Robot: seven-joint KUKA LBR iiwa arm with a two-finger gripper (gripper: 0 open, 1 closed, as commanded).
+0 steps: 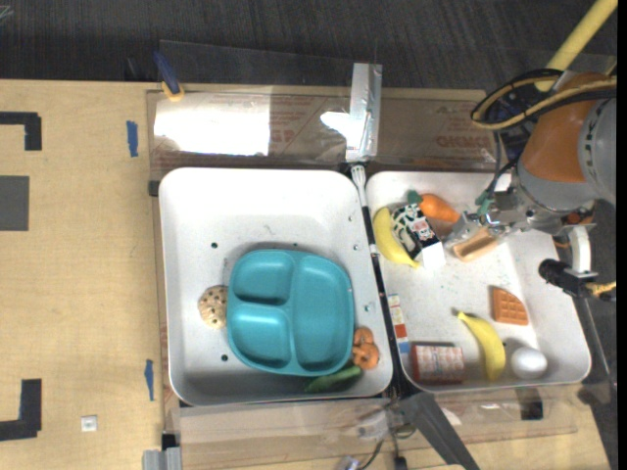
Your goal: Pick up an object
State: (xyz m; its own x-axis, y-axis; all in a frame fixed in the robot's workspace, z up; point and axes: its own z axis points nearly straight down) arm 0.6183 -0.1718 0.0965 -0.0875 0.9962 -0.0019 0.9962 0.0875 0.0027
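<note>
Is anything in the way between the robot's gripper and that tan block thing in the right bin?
Nothing visible is. The gripper is right at the tan block, near the top of the right bin. The closest neighbours sit off to the side: an orange ball and a black-and-white carton to its left, not between them.

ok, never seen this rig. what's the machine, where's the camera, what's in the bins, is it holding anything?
It is one fixed camera above the bench, looking down at a slant. The grey arm with an orange band reaches in from the right; its gripper hangs over the right bin, by a tan block. I cannot tell whether it holds anything. That bin has two bananas, a waffle, a can and a white egg. The left bin holds a teal divided plate and a cookie.
</note>
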